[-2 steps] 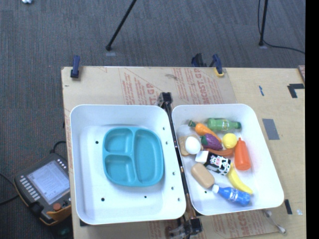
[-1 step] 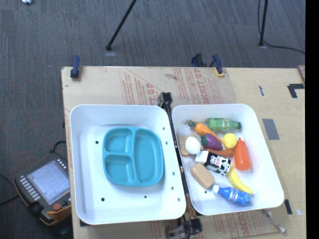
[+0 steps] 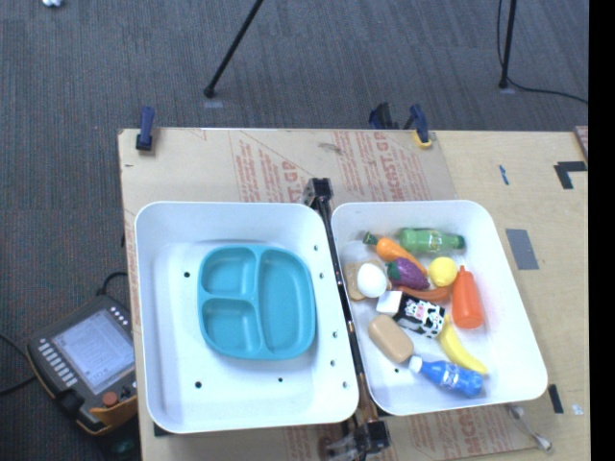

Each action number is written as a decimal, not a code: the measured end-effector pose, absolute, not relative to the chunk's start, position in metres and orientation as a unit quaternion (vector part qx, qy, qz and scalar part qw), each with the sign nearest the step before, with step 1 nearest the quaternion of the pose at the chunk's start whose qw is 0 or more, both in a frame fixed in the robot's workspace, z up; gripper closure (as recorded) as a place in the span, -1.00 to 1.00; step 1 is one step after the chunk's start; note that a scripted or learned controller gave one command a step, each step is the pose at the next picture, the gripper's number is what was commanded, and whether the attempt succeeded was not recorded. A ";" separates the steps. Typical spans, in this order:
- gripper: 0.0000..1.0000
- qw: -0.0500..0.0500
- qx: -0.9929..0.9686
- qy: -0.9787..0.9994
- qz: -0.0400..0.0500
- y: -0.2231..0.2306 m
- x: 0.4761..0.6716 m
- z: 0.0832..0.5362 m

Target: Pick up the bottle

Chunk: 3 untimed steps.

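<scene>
Toy food crowds the right bin (image 3: 511,257) on the bench (image 3: 240,161): a blue bottle (image 3: 447,376) lies at its near edge beside a banana (image 3: 461,349), with a green bottle (image 3: 430,240) and an orange bottle (image 3: 466,299) farther back. The left bin (image 3: 159,257) holds a teal divided plate (image 3: 258,302).

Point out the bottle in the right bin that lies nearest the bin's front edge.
The blue bottle with the white cap, lying on its side just below the banana. The green bottle lies at the far end, and the orange bottle lies midway.
</scene>
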State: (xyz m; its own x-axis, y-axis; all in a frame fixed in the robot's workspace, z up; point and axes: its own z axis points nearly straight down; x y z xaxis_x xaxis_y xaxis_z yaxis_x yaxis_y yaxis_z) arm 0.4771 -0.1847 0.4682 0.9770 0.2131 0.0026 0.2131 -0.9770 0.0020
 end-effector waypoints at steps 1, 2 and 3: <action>1.00 0.000 0.994 0.107 0.000 -0.183 0.477 0.464; 1.00 0.001 0.994 0.109 0.001 -0.160 0.477 0.468; 1.00 0.001 0.994 0.110 0.001 -0.138 0.477 0.471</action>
State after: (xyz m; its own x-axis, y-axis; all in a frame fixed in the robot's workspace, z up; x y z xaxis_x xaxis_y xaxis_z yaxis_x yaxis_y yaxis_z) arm 0.4770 -0.1380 0.4707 0.9759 0.2183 0.0024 0.2183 -0.9759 0.0016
